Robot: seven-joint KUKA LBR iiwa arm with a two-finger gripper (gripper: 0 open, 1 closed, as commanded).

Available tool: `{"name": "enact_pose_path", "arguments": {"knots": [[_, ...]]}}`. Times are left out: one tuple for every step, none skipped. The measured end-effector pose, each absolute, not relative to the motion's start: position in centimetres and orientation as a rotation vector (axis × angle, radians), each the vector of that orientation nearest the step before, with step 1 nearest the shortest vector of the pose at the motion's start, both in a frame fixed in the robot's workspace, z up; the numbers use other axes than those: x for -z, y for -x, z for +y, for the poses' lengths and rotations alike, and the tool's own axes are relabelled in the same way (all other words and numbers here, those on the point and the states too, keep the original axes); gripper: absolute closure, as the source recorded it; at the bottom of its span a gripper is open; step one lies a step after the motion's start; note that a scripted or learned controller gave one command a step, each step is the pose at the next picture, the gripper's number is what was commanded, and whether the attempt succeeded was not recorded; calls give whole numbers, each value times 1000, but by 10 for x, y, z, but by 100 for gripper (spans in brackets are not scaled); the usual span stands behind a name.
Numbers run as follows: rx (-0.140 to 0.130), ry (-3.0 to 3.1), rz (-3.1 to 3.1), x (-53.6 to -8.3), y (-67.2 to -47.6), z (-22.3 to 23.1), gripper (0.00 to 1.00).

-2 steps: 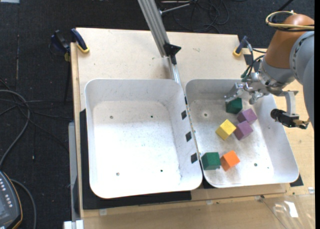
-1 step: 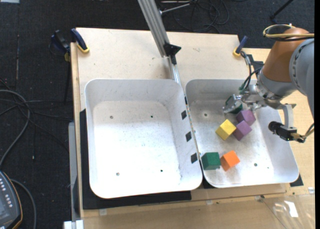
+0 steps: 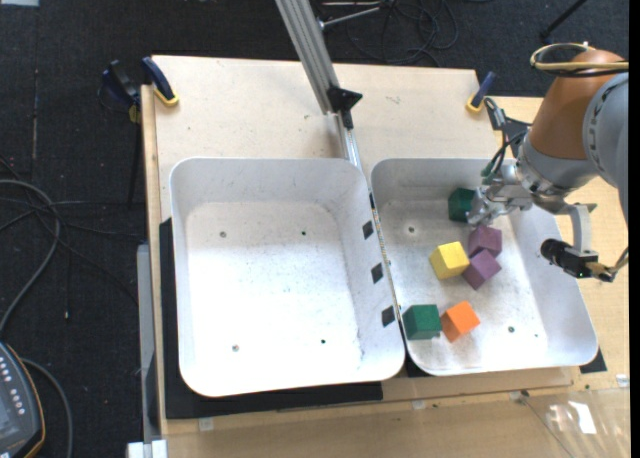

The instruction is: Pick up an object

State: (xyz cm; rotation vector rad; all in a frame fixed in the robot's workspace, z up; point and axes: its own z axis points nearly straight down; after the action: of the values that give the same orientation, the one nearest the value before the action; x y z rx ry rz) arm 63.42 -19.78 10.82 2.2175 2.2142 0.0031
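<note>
I see the pincer (image 3: 487, 210) low over the small purple cube (image 3: 487, 239) (whether its tips are apart, I cannot tell); no lettering readable.

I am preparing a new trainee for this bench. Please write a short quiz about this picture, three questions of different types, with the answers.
1. True or false: all the blocks lie in the right bin.
2. How many purple blocks are there?
3. Which block lies nearest the gripper? A) orange block B) dark green block C) yellow block

Key
1. True.
2. Two: one purple block and another just below it.
3. B, the dark green block; the orange block and the yellow block lie farther away.
</note>
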Motion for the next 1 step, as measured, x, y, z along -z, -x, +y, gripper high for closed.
{"name": "enact_pose_path", "arguments": {"knots": [[-4,-2218,2214,-108,-634,-198,0]]}}
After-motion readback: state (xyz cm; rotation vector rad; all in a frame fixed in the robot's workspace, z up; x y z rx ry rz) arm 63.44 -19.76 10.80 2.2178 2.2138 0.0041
